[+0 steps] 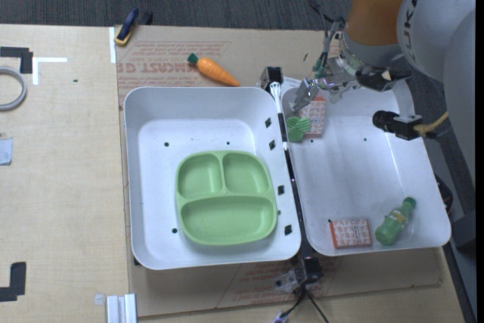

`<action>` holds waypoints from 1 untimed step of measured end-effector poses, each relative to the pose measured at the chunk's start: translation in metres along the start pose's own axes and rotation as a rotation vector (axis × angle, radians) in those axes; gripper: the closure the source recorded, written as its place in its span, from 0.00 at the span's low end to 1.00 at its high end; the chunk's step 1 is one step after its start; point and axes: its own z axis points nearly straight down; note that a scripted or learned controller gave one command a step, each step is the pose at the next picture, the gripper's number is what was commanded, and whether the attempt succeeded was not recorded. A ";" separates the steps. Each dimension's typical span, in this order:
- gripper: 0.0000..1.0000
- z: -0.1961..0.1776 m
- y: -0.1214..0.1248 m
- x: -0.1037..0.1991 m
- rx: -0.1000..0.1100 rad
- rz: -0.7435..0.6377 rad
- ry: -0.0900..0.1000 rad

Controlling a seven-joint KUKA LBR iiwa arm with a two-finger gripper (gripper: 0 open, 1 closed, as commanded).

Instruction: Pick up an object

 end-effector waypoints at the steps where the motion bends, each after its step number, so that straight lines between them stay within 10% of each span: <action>1: 0.00 0.000 0.000 0.000 0.000 0.000 0.000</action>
